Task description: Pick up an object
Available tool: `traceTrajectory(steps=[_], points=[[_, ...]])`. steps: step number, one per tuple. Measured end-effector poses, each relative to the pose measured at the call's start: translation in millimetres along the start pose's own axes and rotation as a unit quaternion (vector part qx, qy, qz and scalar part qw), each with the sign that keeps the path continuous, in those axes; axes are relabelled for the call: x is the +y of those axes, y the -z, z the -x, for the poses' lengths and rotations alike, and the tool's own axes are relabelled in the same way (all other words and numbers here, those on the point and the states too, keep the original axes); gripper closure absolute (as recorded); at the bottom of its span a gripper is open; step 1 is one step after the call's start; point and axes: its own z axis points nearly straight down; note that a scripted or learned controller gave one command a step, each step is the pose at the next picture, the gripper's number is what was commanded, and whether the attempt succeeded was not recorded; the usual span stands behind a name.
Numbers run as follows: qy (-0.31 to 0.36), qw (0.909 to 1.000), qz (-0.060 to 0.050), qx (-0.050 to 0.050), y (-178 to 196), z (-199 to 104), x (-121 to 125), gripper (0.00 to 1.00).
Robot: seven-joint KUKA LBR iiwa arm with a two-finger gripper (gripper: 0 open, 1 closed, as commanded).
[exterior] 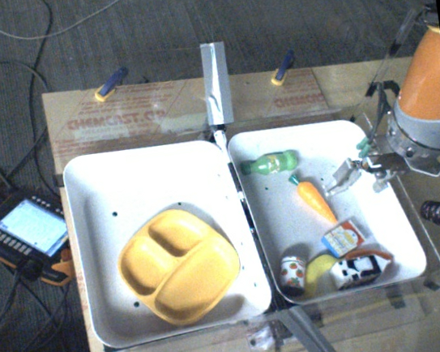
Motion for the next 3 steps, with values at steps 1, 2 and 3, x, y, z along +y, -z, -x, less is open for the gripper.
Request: traceTrajectory(steps=[1,2,3], points=[[0.022,0.9997,0.003,-0.001,-163,14,57,0.0],[0.023,0.9997,0.001,0.0,-157,14,56,1.0],[0.017,0.9999,0.001,-0.001,-91,-18,72,1.0]])
